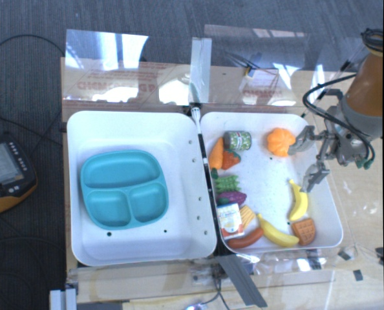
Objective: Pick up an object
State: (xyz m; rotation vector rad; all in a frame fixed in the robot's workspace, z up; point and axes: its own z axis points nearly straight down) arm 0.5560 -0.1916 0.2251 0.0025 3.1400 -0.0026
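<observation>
Camera view, arm: grey arm [366, 95] reaches in from 3 o'clock over the right bin [334, 228].
Fingers: gripper [310, 155] spread wide, one finger [302, 139] upper, one lower; nothing between them.
Orange fruit: orange [280, 141] just beside upper finger, at its 9 o'clock, outside the gap.
Banana: small banana [298, 203] at 6 o'clock of lower finger, near.
Left bin: teal divided plate [123, 187] in left bin [88, 124].

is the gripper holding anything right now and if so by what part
Nothing is held. The open gripper hovers over the right bin, between the orange and a banana.
</observation>
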